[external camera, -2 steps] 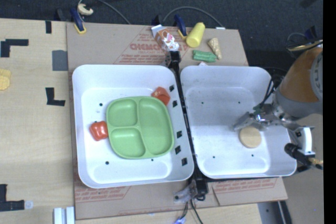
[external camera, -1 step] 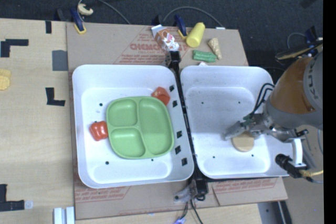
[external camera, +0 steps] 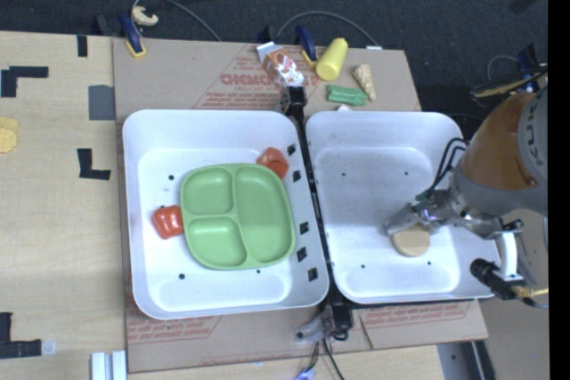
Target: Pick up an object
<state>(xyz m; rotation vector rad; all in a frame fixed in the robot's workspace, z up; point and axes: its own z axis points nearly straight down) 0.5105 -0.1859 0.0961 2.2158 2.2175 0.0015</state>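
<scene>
A pale tan, rounded object [external camera: 411,242], something like a small bun or biscuit, lies on the floor of the right bin [external camera: 374,138], near its front right area. The gripper [external camera: 415,221] sits directly over it, touching or almost touching its top edge. From this angle I cannot tell how far the fingers are spread or whether they have any grip on the tan object.

The grey arm [external camera: 499,165] with its orange band reaches in from the right, over the bin's right wall.

In the left bin [external camera: 142,138] rests a green plate [external camera: 238,215] divided into three compartments. A small red piece [external camera: 166,222] lies just beside the plate's left edge, and another red-orange piece [external camera: 274,161] touches its upper right rim.

Both bins stand on a brown cardboard sheet [external camera: 196,76] printed with red lettering; the word "CHEMCO" can be made out, partly covered by the bins. Behind the bins on the cardboard lie a yellow bottle-shaped toy [external camera: 332,58], a small green item [external camera: 346,95], a tan cone-like item [external camera: 363,82] and a small printed carton [external camera: 283,67] whose writing is too small to read. A blue clamp [external camera: 134,37] grips the cardboard's far left corner.
</scene>
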